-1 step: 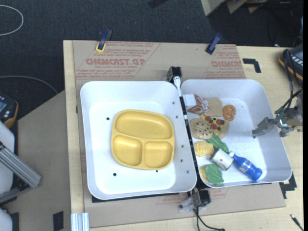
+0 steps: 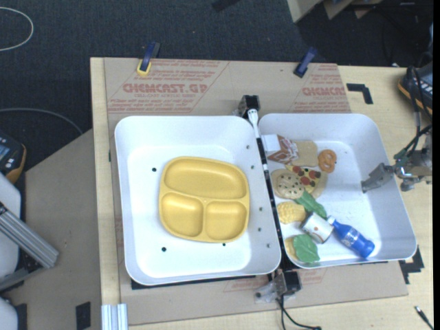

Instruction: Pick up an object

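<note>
The right bin (image 2: 385,215) holds several toy food pieces along its left side. Among them are a brown pretzel (image 2: 327,159), a pizza slice (image 2: 306,176), a chocolate-chip cookie (image 2: 284,183), a yellow corn piece (image 2: 290,214) and a green leaf (image 2: 311,205). A white and red can (image 2: 316,227) lies against a blue bottle (image 2: 353,239) near the bin's front. A white and red packet (image 2: 278,145) sits at the back left. My gripper (image 2: 377,178) hangs at the bin's right wall, apart from all the pieces and right of the pretzel.
The left bin (image 2: 137,184) carries a yellow divided plate (image 2: 203,199). A green and yellow piece (image 2: 304,249) lies in the right bin's front-left corner. Cables and grey hardware (image 2: 412,167) crowd the right edge. Clamps (image 2: 146,58) hold the cardboard base at the back.
</note>
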{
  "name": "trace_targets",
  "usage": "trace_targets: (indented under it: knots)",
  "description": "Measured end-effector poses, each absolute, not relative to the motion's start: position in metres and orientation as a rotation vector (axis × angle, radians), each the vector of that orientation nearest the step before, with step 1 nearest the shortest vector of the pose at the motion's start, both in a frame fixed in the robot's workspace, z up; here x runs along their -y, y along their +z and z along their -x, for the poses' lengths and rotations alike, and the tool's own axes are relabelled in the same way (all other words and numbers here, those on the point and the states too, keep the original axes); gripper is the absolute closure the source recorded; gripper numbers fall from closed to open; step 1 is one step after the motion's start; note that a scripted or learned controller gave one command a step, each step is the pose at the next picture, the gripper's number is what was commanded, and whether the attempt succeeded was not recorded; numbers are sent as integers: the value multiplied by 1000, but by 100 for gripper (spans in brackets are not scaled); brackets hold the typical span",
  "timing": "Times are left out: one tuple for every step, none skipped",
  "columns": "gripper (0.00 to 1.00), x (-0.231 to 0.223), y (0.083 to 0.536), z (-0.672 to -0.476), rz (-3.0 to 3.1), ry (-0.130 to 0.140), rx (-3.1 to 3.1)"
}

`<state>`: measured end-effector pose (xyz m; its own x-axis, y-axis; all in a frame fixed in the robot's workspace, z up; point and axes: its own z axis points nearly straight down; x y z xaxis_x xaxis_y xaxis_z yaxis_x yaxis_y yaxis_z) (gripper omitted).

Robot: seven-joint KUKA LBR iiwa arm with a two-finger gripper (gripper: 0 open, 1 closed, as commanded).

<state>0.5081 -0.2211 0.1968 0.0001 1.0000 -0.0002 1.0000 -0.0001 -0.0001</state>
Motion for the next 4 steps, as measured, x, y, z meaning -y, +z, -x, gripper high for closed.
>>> trace_targets:
  knots:
    - [0, 218, 154, -508, -2226, -3, -2226]
    - [0, 214, 111, -506, -2226, -3, -2227]
    - [0, 212, 83, -506, -2225, 0, -2228]
    - [100, 213, 95, -506, -2222, 1, -2223]
